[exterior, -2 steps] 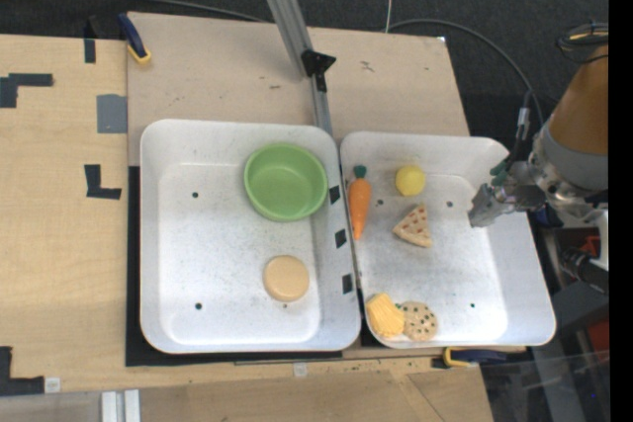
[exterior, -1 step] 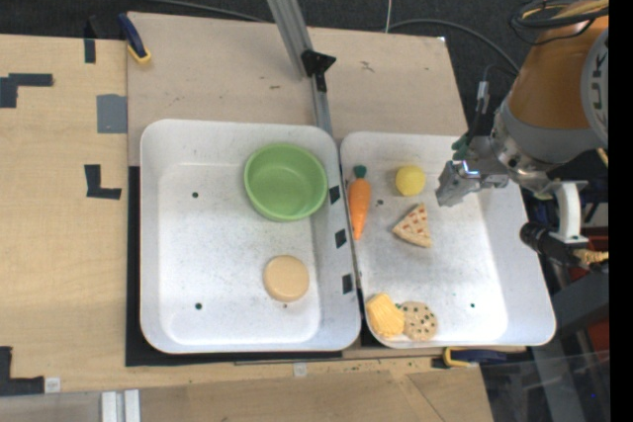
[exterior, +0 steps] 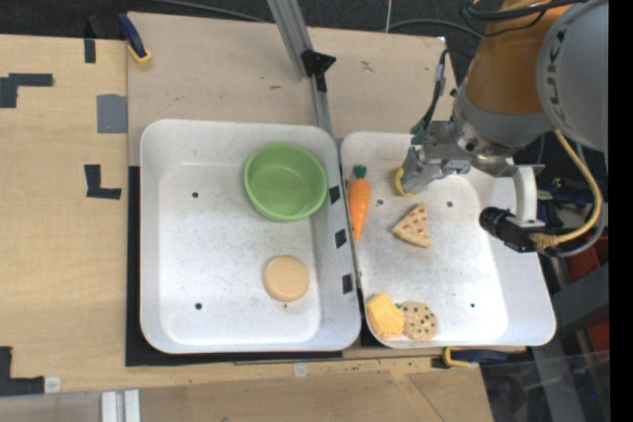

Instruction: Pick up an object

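Observation:
My gripper [exterior: 413, 175] hangs low over the back of the right bin [exterior: 495, 306], its tip down on a small yellow object [exterior: 401, 183] of which only an edge shows. A pizza slice [exterior: 413, 226] lies just in front of the gripper. An orange carrot [exterior: 358, 201] rests along the right bin's left wall. A yellow piece [exterior: 385, 316] and a chocolate-chip cookie [exterior: 419, 319] sit at that bin's front left corner. The left bin [exterior: 178, 301] holds a green bowl [exterior: 285, 180] and a tan round disc [exterior: 287, 279].
A slanted metal pole [exterior: 285, 0] reaches down to the divider between the bins. The arm's grey and orange body [exterior: 524, 64] looms over the right bin's back right. Cables run along the bench's rear edge.

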Controlling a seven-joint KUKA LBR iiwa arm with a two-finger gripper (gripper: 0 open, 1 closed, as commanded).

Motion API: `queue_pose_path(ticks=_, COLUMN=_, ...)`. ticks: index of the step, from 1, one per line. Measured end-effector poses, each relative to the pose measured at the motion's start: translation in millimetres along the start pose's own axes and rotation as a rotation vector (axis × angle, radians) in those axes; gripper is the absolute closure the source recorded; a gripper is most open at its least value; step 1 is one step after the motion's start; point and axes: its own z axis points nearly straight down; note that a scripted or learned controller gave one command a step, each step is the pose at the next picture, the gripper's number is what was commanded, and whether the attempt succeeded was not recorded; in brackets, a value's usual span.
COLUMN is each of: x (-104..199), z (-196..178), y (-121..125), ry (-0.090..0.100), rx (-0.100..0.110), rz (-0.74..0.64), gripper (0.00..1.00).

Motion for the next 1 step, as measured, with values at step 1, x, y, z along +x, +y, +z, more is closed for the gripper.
queue_pose_path(ticks=1, x=47.8, z=-5.8, y=26.9, ry=0.000, rx=-0.001, rz=0.000, gripper=1.00)
